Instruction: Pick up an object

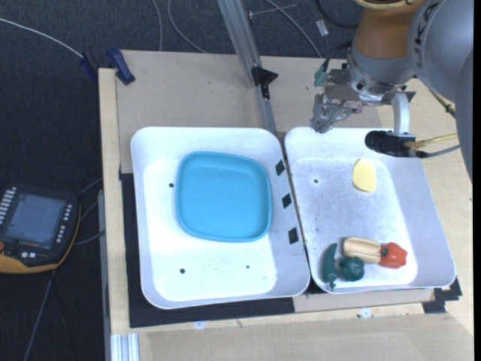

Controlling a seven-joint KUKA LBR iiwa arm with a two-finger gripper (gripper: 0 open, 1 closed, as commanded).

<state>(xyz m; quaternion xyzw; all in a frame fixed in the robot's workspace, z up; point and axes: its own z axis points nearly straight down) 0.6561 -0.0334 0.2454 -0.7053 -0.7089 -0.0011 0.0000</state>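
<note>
My gripper [325, 121] hangs over the back left corner of the right bin [323, 201], its fingertips close together and nothing seen between them. A pale yellow piece [364, 175] lies in the back half of that bin, to the right of and nearer than the gripper. Along the bin's front edge sit a tan stick with a red tip [374, 251] and a dark green object [342, 265], touching each other.
A square blue plate [224, 195] lies in the left bin [150, 201]. A slanted metal pole [244, 43] stands behind the bins. A handheld pendant [34, 228] rests off the bench at the left.
</note>
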